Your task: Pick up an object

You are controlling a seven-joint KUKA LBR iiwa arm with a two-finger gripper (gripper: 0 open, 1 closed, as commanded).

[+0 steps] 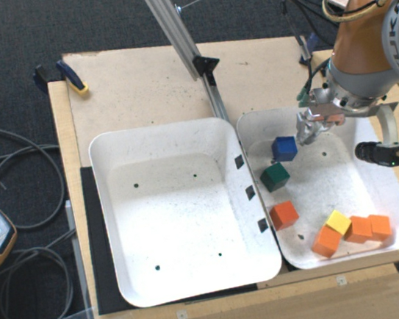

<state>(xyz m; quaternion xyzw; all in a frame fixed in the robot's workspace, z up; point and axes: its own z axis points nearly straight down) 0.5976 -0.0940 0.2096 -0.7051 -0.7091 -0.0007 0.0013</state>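
My gripper [307, 134] hangs over the back of the right bin [382, 187], just right of a blue cube [284, 148]. A dark green cube [275, 176] lies below the blue one. An orange-red cube [284, 214] sits near the bin's left wall. Along the front of that bin, a yellow cube [337, 222] rests amid several orange blocks [359, 230]. Nothing shows between the fingers.
The left bin [110, 161] stands beside the right one, with black clips [250, 192] along the shared wall. A slanted metal post [179, 35] rises behind the bins. A blue-and-yellow clamp [72, 76] lies at the bench's back left. Cables run off the bench's left side.
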